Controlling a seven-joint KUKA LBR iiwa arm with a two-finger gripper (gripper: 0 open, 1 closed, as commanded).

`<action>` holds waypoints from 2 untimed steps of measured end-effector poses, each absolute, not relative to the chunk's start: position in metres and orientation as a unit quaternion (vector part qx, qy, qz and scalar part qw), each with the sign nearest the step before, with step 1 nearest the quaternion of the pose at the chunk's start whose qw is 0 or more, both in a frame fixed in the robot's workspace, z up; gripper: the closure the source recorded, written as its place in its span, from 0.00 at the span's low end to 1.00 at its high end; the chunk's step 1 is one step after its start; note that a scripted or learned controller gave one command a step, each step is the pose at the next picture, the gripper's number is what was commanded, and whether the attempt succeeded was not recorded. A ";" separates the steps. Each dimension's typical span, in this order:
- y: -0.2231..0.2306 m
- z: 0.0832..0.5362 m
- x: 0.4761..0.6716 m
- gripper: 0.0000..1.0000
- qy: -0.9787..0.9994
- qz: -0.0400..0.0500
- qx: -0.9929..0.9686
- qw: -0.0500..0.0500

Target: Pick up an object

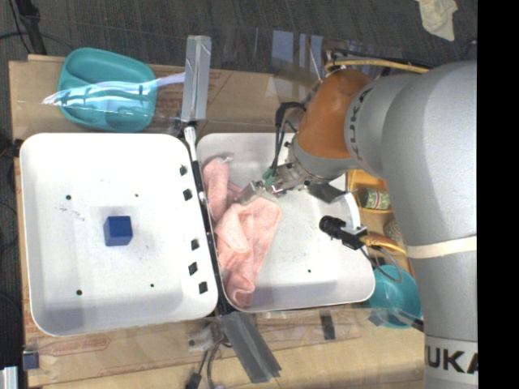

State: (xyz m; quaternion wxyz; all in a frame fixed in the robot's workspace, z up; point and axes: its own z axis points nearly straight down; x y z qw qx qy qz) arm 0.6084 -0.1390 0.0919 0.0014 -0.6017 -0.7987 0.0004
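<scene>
Left bin (49, 217): sitting on the bench, holding one small blue cube (118, 230) that is resting flat on the floor left of the bin's middle, well apart from every wall.
Right bin (324, 286): lying just beside the left one, holding one pink cloth (240, 237) and the tool end of the arm.
Pink cloth: lying crumpled against the right bin's left wall, its long axis running from the bin's far left corner down to its near left corner; the upper end is narrowing toward the far wall, the lower end is bunching near the front wall.
Gripper (274, 181): hanging low in the right bin at the cloth's upper right edge; the view is not showing whether its fingers are apart or together, nor whether any cloth is between them.
Arm (413, 152): reaching in from the right, its orange band (324, 124) sitting above the right bin's far half.
Counts: two white bins, one cube, one cloth, one teal scoop (105, 87).
Teal scoop: lying outside the bins, beyond the left bin's far wall.
Pale rag (434, 10): lying on the dark floor past the bench, at the far right.
</scene>
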 end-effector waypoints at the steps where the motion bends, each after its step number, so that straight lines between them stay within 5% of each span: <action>1: -0.154 0.093 0.551 0.00 -0.831 0.000 -0.556 0.000; 2: -0.105 0.092 0.581 0.00 -0.806 0.000 -0.592 0.000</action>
